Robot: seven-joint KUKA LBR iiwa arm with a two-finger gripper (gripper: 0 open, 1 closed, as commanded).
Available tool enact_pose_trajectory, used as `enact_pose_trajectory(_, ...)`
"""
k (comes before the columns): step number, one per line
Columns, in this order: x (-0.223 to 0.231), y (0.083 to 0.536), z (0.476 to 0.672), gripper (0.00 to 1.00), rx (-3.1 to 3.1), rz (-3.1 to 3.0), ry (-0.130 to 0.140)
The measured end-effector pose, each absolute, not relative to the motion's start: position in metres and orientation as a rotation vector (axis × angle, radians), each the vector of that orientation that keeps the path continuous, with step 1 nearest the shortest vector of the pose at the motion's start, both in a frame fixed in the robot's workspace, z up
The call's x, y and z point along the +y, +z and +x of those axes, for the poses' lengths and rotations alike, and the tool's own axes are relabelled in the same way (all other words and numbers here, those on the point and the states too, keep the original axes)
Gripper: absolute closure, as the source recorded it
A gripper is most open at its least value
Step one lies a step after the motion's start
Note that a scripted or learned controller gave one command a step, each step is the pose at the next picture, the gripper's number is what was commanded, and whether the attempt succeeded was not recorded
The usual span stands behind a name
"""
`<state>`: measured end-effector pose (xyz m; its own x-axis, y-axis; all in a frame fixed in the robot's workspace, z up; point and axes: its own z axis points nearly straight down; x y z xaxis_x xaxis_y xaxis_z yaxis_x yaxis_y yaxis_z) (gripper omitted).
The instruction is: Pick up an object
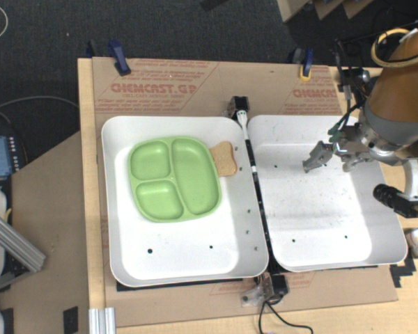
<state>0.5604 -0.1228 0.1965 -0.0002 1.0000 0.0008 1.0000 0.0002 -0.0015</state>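
A tan, bread-like slab [224, 158] lies in the left bin [188, 256], touching the right rim of a green divided plate [174, 178]. My gripper [332, 160] hangs over the upper right part of the right bin [320, 242], well to the right of the slab. It is open, with one grey finger [314, 160] pointing down-left and nothing between the two. The grey arm with its orange band [398, 92] comes in from the right edge.
The two white bins meet along a dark seam [256, 186] on a brown board [195, 82]. Blue clamps [118, 58] sit on the board's far edge. A black part [396, 199] sticks out over the right bin's right rim.
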Motion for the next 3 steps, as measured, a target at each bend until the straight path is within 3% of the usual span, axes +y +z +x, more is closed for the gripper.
enact_pose_trajectory(1, -0.123, 0.207, 0.561, 1.00, -2.223, -2.222, -0.002)
enact_pose_trajectory(2, -0.087, 0.356, 0.562, 1.00, -2.239, -2.226, -0.021)
enact_pose_trajectory(3, -0.160, 0.434, 0.561, 1.00, -2.224, -2.237, -0.006)
